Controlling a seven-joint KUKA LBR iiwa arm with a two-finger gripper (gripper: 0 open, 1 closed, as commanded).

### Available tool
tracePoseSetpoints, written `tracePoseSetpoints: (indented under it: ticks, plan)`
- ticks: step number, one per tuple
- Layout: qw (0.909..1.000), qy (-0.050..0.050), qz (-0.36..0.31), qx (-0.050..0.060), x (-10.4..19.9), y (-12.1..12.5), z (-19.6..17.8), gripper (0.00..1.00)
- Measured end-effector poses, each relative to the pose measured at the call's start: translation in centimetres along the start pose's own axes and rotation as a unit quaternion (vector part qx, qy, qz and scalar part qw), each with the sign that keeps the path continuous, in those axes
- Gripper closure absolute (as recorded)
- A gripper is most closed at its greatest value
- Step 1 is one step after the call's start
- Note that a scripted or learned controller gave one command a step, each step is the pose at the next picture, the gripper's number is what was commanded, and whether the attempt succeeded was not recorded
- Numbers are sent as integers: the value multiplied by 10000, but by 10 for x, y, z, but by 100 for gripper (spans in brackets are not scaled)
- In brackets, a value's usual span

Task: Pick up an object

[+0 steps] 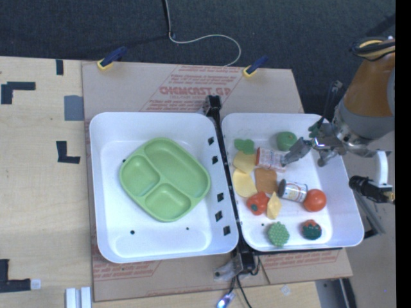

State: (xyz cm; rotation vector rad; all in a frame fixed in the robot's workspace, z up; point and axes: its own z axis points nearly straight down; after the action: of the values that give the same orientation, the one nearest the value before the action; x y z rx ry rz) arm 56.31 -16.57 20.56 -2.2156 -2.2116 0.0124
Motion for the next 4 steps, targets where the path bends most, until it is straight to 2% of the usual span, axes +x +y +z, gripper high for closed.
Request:
tracePoseSetpoints:
  ticks: [1,3,4]
  plan:
    - [10000,-11,-14,-59,0,3,-6,0]
    - [10000,-7,-17,-27,4,14,108,0]
    - [10000,-17,-21,-61,5,14,121,0]
